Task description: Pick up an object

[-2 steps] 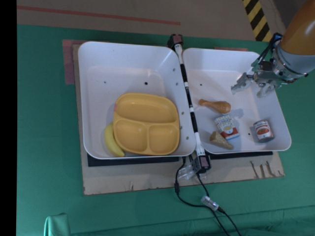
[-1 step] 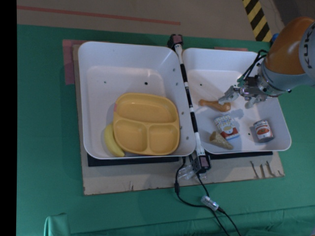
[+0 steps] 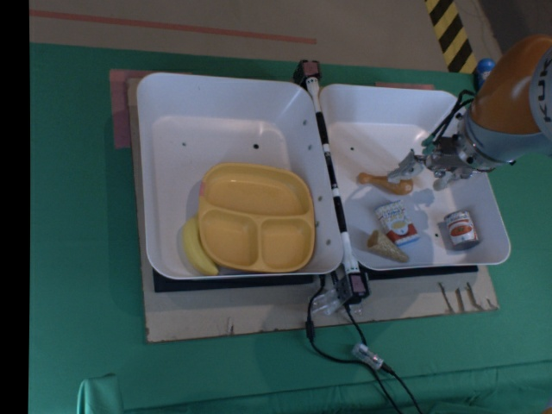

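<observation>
Orange drumstick (image 3: pixel 385 182) in right bin (image 3: pixel 371 115), gripper (image 3: pixel 405 169) just right of it, over its end; finger gap unreadable. Below drumstick: carton (image 3: pixel 397 222), cone (image 3: pixel 386 246), can (image 3: pixel 461 228). Labels illegible.

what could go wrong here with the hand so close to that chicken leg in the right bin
1. The hand sits at the end of the chicken leg, not over its middle, so a grasp there might tip or slip off.
2. The carton, cone and can lie close by in the right bin; a sweep could knock them.
</observation>
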Robot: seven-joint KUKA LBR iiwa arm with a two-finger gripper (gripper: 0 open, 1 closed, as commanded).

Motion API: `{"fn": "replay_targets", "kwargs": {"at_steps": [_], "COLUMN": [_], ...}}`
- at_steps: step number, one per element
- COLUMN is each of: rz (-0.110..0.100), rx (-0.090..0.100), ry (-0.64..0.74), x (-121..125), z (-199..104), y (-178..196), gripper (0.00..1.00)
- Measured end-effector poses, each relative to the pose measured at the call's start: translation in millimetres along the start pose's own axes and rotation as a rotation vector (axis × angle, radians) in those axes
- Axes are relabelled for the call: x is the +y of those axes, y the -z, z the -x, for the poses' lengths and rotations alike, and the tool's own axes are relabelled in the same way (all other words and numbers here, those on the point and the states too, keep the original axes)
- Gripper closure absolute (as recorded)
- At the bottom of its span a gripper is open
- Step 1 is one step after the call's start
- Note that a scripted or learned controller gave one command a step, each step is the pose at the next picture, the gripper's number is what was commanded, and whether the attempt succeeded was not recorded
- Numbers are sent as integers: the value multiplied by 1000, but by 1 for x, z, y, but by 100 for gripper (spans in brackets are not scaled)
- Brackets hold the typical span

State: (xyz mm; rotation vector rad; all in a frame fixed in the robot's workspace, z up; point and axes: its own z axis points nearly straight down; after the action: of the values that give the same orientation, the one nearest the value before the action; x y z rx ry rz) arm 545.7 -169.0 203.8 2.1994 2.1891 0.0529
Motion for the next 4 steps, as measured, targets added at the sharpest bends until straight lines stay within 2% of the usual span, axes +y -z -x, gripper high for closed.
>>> {"fn": "replay_targets", "kwargs": {"at_steps": [1,2,3,4], "rz": [18,31,-31,-33], "rx": [-6,-11,-3,-3], "ry": [-6,-12,1,1], "x": [4,7,80,80], "z": [2,5,-52,-52], "y": [16,31,-20,-20], "gripper": [100,100,100,0]}}
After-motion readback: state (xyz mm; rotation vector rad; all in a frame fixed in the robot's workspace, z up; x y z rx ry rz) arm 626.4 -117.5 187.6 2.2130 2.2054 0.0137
